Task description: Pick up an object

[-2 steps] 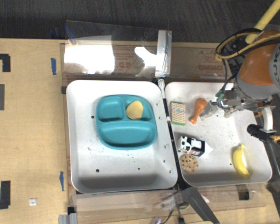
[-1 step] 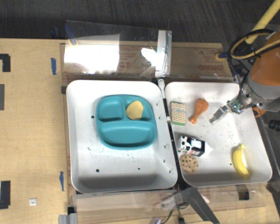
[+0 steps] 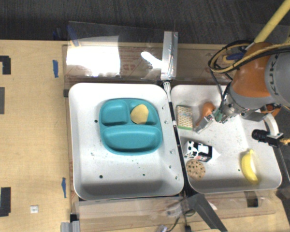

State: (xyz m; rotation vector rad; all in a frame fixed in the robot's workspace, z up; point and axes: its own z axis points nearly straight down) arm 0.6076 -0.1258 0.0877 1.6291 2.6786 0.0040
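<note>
Both white bins [image 3: 82, 144] look like smooth plastic with a slight sheen, flecked with dark specks. The teal divided plate [image 3: 130, 137] is matt plastic. The bench [image 3: 24, 144] at the frame's left is pale, matt wood. The banana [image 3: 249, 166] looks glossy, smooth plastic.

bins 2 [image 3: 82, 144] [image 3: 266, 182] | teal tray 1 [image 3: 130, 134] | banana 1 [image 3: 249, 166] | cookie 1 [image 3: 195, 168]

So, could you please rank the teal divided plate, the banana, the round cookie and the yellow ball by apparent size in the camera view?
1. Teal divided plate, clearly largest.
2. Banana.
3. Round cookie and yellow ball: these look about alike, so I won't rank them.
</note>
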